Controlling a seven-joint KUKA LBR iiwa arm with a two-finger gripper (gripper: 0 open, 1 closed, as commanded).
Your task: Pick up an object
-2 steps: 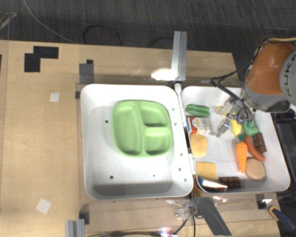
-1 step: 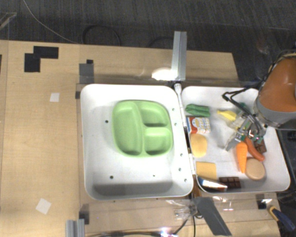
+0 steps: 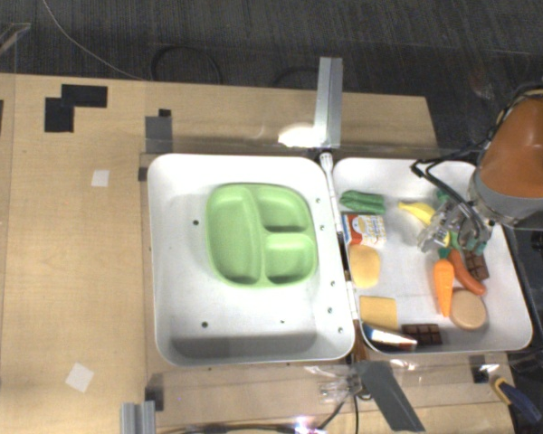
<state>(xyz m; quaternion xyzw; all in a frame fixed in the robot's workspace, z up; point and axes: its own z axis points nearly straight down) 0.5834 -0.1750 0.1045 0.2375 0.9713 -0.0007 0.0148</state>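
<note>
My end effector (image 3: 450,231) hangs low in the right bin (image 3: 507,333), just above the top of the carrot (image 3: 443,286) and beside the yellow banana (image 3: 417,212); I cannot tell how it is set. The left bin (image 3: 176,242) holds a green divided plate (image 3: 259,233).

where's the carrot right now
The carrot lies in the right bin, toward its right side, just below the gripper, with a round tan cookie-like piece at its lower right.
</note>
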